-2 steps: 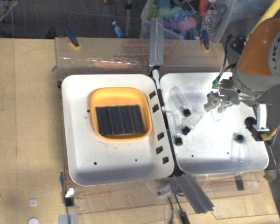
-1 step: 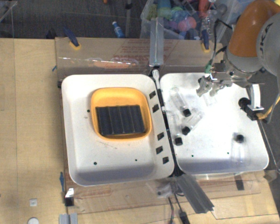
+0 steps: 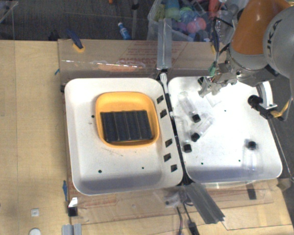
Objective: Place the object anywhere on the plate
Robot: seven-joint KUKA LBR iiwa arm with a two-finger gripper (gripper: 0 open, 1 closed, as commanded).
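Right, the gripper (image 3: 209, 84) hangs over the far edge of the right bin (image 3: 264, 168), and I cannot tell how its jaws stand or whether anything sits in them; glare off the white floor swallows that spot. The objects on offer look like small clear plastic vials with black caps: I count about three black caps (image 3: 195, 117) clustered in the right bin near the divider, with a clear vial body (image 3: 204, 126) among them, and one more black cap (image 3: 251, 144) off nearer the bin's right side. My judgement: they're light, stiff, smooth and round, so they'll roll and slip; take one across the middle of its body, square to its length. One yellow plate (image 3: 104, 103) sits in the left bin (image 3: 83, 175), carrying one dark ribbed block (image 3: 126, 125). Two bins, one plate, one block, on the bench (image 3: 19, 131).
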